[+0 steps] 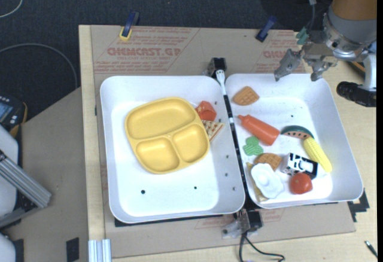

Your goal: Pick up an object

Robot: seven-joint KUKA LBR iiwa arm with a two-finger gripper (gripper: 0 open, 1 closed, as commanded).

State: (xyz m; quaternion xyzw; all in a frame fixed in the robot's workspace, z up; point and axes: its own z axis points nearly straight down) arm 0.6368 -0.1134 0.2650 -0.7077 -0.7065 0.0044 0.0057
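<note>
White plastic bins sit side by side on my bench (pixel 96 135). My gripper (pixel 296 68) hangs above the right bin's (pixel 341 135) far rim, at about one o'clock from that bin's middle. My two fingers are spread apart, and nothing is between them.

I judge this the approach step: nothing is picked yet. The nearest candidate is a tan waffle-like piece (pixel 245 96) at the bin's eleven o'clock. Just below it lies an orange carrot (pixel 258 127), near the middle-left. To take either, I would need to travel towards nine o'clock, drop into the bin, and close around it.

Other toys crowd the bin's six o'clock end: a watermelon slice (pixel 297 132), a yellow corn cob (pixel 318 154), a red tomato (pixel 301 183) and a white lump (pixel 266 182), close together, so a clean grip there looks harder.

The left bin (pixel 119 189) holds a yellow divided plate (pixel 166 134), with a red piece (pixel 206 110) at its two o'clock edge.
</note>
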